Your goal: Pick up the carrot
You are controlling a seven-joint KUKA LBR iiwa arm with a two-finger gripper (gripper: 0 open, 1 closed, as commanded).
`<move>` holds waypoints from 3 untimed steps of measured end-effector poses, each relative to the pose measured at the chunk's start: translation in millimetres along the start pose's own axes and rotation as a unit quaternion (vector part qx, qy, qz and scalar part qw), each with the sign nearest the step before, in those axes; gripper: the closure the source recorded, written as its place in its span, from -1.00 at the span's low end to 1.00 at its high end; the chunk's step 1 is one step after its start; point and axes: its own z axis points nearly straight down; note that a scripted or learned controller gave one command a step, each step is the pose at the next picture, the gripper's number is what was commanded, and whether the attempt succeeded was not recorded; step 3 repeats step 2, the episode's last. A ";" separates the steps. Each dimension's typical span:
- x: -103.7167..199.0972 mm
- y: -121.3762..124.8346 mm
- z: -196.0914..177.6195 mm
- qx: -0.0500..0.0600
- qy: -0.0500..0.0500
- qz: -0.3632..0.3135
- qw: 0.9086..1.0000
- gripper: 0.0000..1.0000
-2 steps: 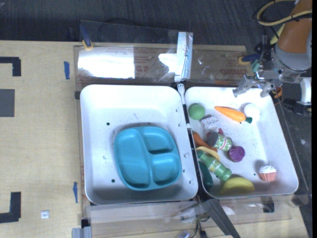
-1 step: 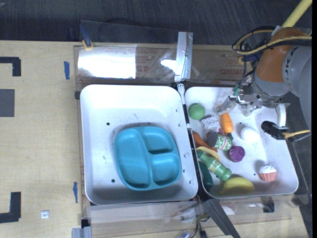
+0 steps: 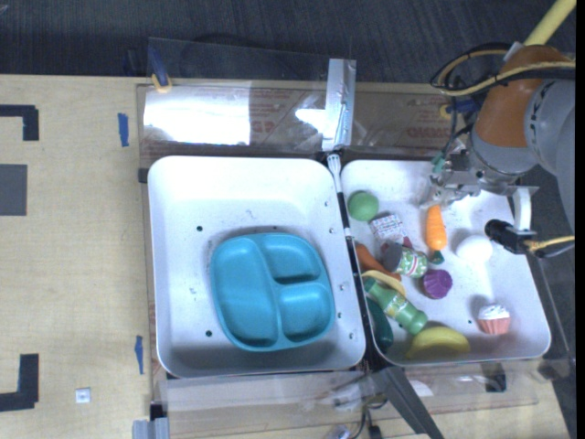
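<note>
Two white bins on a wooden bench; the left bin holds one blue plate; the right bin holds several toys, one carrot at far middle, upright under the gripper; dark floor behind.

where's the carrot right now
The carrot lies in the right bin, toward its upper part, directly below the gripper, with a white ball to its right and a green ball off to its left.
</note>
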 end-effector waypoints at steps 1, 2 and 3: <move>49.7 7.5 -56.7 -0.001 0.001 -0.063 0.998 1.00; 26.9 14.3 -149.5 -0.002 0.000 -0.157 0.988 1.00; 26.9 14.3 -149.5 -0.002 0.000 -0.157 0.988 1.00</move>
